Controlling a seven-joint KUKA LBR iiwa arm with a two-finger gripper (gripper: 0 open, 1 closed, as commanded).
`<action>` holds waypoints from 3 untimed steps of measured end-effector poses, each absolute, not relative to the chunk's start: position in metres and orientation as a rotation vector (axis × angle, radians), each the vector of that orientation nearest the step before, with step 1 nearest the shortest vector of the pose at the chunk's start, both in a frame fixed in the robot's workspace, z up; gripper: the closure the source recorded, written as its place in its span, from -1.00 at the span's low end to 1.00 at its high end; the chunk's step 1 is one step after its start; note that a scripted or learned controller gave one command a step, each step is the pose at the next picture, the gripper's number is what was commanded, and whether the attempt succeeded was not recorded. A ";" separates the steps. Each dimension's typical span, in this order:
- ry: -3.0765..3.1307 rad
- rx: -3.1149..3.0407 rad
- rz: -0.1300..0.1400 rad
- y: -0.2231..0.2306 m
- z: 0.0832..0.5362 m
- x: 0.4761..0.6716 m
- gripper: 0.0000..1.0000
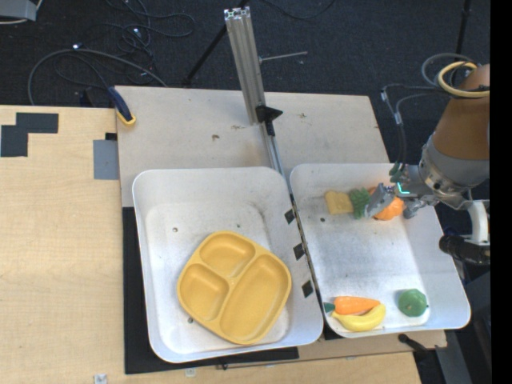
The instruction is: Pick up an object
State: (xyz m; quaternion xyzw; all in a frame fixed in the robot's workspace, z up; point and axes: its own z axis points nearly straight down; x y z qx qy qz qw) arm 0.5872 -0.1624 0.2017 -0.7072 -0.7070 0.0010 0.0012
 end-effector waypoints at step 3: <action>-2.217 -2.216 0.007 -0.154 0.100 0.578 -1.00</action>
